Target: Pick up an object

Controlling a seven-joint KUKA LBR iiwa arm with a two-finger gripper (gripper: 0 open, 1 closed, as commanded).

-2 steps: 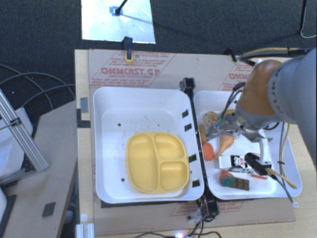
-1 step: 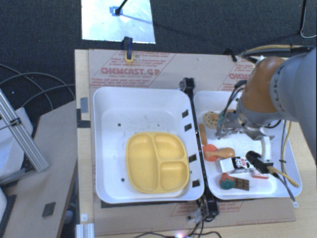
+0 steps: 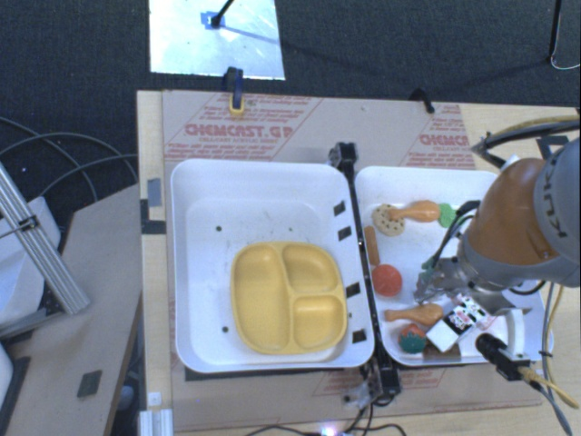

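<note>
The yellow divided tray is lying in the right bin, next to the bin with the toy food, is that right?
Not quite. The camera view shows the yellow divided tray lying in the left bin. It is indeed next to the bin with the toy food, the right bin.

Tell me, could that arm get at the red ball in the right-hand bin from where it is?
Probably yes. The red ball lies uncovered near the bin's left wall, with open floor between it and the gripper just to its right. The orange stick beside it might crowd a finger.

Dark carpet (image 3: 73, 53) covered the floor, a shiny metal sheet (image 3: 215, 24) lay beyond the wooden bench (image 3: 300, 121).
</note>
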